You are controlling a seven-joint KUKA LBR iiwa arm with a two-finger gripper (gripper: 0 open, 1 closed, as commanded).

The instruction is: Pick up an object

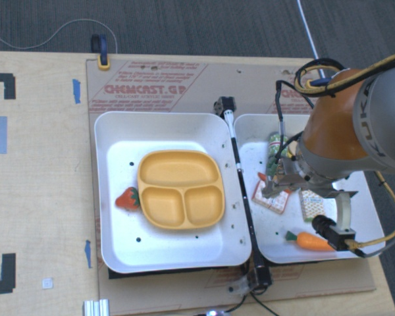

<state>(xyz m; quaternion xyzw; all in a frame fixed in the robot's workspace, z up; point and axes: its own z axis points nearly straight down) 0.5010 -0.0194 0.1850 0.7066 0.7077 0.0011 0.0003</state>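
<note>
- Find the packet flat in the right bin, under the pincer.
- You cannot tell the pincer state.
- Judge it light and thin; grip an edge.

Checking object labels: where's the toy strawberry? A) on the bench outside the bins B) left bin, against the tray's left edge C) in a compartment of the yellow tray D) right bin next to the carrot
B: the toy strawberry lies on the left bin floor, touching the left edge of the yellow divided tray.
</note>
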